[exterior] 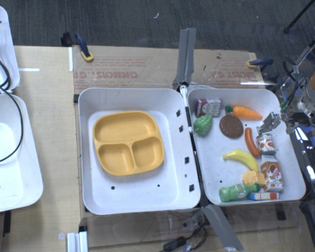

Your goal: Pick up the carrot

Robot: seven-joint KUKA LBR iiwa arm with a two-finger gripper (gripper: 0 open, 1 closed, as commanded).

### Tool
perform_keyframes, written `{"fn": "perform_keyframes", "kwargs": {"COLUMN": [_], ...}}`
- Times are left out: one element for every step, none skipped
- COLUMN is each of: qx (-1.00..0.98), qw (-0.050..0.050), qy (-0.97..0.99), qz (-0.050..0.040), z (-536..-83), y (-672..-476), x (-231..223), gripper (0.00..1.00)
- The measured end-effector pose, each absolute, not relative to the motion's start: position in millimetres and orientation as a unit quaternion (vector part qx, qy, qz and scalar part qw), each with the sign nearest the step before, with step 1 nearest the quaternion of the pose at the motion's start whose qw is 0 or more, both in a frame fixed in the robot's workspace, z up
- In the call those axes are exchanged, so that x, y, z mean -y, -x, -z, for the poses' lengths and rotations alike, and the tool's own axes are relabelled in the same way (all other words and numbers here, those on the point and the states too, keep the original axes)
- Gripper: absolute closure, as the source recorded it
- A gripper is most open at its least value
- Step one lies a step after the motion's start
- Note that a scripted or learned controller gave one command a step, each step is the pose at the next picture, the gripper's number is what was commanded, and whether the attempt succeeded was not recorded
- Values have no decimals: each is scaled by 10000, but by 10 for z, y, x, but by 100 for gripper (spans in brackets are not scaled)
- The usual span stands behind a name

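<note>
Two white bins sit side by side on the bench. The left bin (pixel 89 140) holds a yellow divided plate (pixel 128 142) with three compartments, lying near the middle. The right bin (pixel 212 156) holds a scatter of toy food.

The carrot (pixel 247 112) lies near the far edge of the right bin, orange with a small green top pointing left, its tip pointing right and slightly toward the near side. It lies flat, free of the gripper. Just left of it sits a small purple and white packet (pixel 208 107), and below that a green leafy vegetable (pixel 202 125) close to the bin's left wall. A round brown patty (pixel 231 126) rests just below the carrot, and a red sausage (pixel 251 141) lies to the patty's right.

Nearer the front, a yellow banana (pixel 241 158) lies beside a piece of corn (pixel 250 178), a green bottle (pixel 233 192) on its side, an orange and white carton (pixel 272 175) and a small flat box (pixel 263 196).

The gripper (pixel 269 123) hangs at the bin's right side, to the right of and slightly below the carrot, just above a small white packet (pixel 265 143). Its metal tips are small and blurred, so whether it is wide or narrow cannot be told; nothing shows between them.
</note>
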State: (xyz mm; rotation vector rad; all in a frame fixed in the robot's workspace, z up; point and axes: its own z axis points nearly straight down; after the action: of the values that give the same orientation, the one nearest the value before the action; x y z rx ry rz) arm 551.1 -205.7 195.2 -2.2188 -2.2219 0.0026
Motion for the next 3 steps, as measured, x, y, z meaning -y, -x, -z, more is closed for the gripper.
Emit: {"fn": "perform_keyframes", "kwargs": {"qx": [7173,7185,6233], "qw": [-19,-30,-23], "qy": [6967,6956,7820], "qz": [13,10,16], "z": [-937,-1035,-954], "y": [-6185,-6193,-6055], "x": [2036,2035,1680], "gripper": [0,100,100]}}
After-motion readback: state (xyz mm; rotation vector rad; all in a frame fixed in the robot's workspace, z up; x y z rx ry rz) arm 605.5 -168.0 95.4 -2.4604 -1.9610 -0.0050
